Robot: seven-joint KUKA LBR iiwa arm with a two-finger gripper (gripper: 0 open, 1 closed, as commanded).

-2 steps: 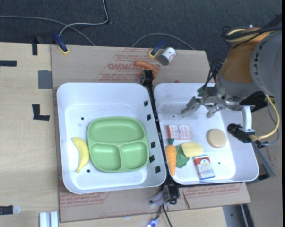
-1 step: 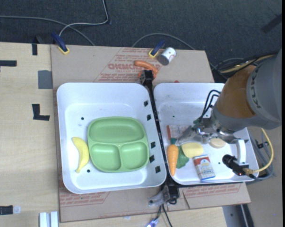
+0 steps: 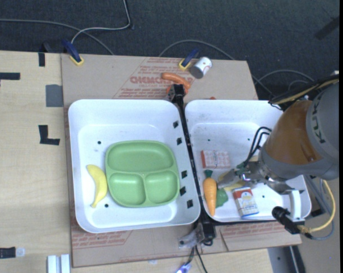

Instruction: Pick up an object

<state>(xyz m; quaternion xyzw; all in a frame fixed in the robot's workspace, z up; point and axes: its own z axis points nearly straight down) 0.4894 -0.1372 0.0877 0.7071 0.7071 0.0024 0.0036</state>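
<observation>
In the right bin [image 3: 231, 104] lie an orange toy carrot [image 3: 210, 194] with a green top, a flat pink-and-white packet [image 3: 216, 158], and a small red-and-white box [image 3: 246, 202]. My gripper [image 3: 239, 175] hangs low over the middle of this bin, between the packet and the box and just right of the carrot's green top. The grey arm and its orange band [image 3: 293, 138] cover the bin's right part. I see nothing clearly held.
The left bin [image 3: 80, 118] holds a green divided plate [image 3: 141, 172] and a yellow banana [image 3: 97, 185] by its left wall. Behind the bins on the cardboard lie an orange tool [image 3: 177, 79], a silver cylinder [image 3: 201, 67] and two blue-yellow clamps [image 3: 73, 52]. Cables run along the back.
</observation>
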